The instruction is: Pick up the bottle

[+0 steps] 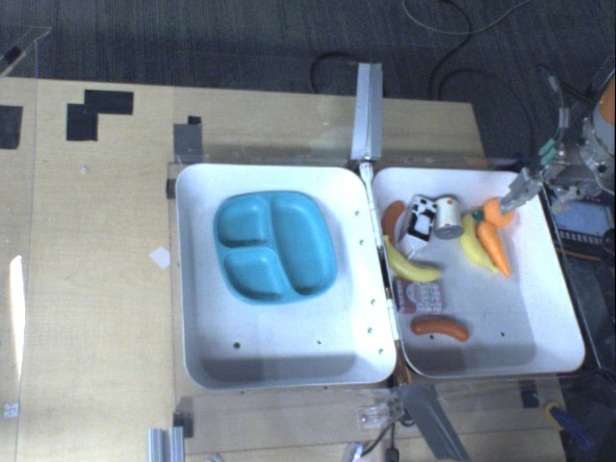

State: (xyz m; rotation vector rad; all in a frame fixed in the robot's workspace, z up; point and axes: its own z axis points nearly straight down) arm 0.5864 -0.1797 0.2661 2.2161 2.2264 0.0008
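Toward the far middle of the right bin (539,349) lies the bottle (417,223), a small white one with a black-and-white label, tipped on its side. Just to its right, touching or nearly so, rests a grey can (447,217), also on its side. On the bottle's left an orange-red sausage-like piece (393,217) lies against the bin's left wall, and a yellow banana (412,267) curves along the bottle's near side, close enough to crowd it. Nearer still sits a small reddish packet (422,297), then a second sausage (440,328) by the near wall. To the right of the can are a second yellow banana (474,244) and two carrots (495,245), bunched together.

At the far right corner of this bin the gripper (525,189) hangs over the rim, just beside the carrots' far end and well apart from the bottle, with the can and banana between them. Nothing is seen in its grasp; how wide it is spread I cannot tell.

The left bin (207,349) holds a blue divided plate (277,245)
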